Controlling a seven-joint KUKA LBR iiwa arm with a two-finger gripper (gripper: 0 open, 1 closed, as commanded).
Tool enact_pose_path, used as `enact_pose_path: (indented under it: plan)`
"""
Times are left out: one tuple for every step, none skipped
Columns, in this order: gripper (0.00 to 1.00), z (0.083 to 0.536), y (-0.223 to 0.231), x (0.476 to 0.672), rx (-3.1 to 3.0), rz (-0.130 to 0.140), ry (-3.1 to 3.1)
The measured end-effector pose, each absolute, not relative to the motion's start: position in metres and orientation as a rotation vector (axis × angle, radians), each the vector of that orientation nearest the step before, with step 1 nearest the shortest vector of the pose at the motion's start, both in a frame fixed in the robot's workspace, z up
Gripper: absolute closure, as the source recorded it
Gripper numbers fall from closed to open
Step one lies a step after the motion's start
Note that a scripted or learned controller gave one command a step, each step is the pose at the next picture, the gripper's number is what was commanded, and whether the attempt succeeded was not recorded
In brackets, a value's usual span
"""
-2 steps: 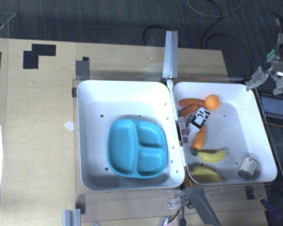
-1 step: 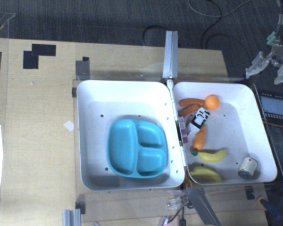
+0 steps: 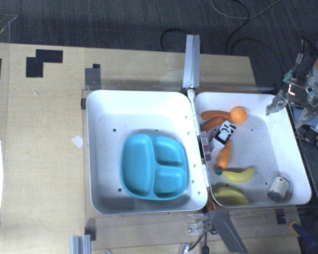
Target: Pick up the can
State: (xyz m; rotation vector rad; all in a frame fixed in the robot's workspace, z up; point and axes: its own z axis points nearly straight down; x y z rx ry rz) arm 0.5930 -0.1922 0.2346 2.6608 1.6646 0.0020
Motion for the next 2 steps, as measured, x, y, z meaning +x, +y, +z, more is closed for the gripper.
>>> enact_pose_path:
  plan:
    - [0.0, 0.135, -0.188, 0.524, 2.57, 0.002, 1.805]
    - [0.0, 0.089, -0.184, 0.576, 2.552, 0.011, 1.818]
